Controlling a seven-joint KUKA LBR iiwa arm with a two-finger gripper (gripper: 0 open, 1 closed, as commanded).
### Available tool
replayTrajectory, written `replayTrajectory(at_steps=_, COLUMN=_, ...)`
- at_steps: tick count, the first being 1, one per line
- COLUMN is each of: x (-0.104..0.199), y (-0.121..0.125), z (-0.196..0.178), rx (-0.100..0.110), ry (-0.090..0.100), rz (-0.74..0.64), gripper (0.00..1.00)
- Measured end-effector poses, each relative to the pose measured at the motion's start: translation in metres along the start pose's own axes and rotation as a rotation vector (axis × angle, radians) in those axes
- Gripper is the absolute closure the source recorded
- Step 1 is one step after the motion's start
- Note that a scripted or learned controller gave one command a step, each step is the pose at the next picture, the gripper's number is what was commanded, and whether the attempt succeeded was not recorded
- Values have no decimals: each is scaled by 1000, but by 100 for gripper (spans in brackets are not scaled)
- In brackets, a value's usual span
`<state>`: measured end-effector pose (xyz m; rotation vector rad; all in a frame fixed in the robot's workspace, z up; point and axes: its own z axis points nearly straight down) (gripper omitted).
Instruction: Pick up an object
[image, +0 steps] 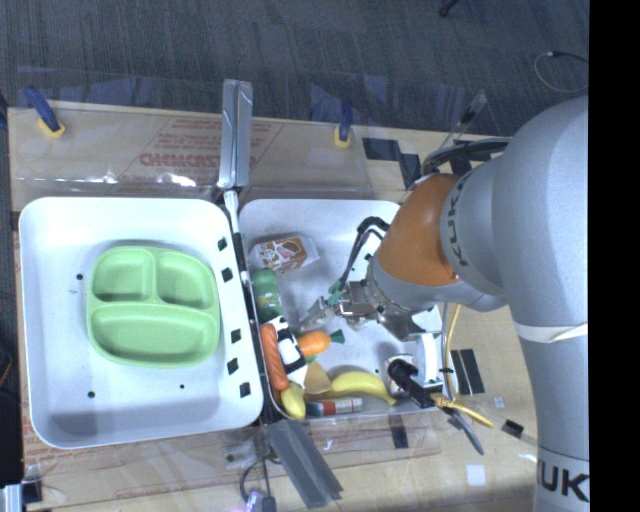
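The desk (120, 165) carries two white bins; the right bin (330, 215) holds a carrot (313, 342), banana (355, 385) and other toys. The claw (335, 308) hovers just above the carrot, its state impossible to tell. Nothing appears lifted; the pick remains undone.

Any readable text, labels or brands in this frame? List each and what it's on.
"KUK", cut off by the frame edge: on the arm's grey base.
Red print, mirrored, too blurred to read: on the clear sheet behind the bins.
Snack packet in the right bin: print too small to read.
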<state>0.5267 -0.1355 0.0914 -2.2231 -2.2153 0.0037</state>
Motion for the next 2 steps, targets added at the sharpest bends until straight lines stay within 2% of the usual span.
replayTrajectory(at_steps=1, x=0, y=0, z=-10, rx=1, ry=-1, rz=-6, gripper=100)
replayTrajectory(at_steps=2, x=0, y=0, z=-10, rx=1, ry=-1, rz=-6, gripper=0)
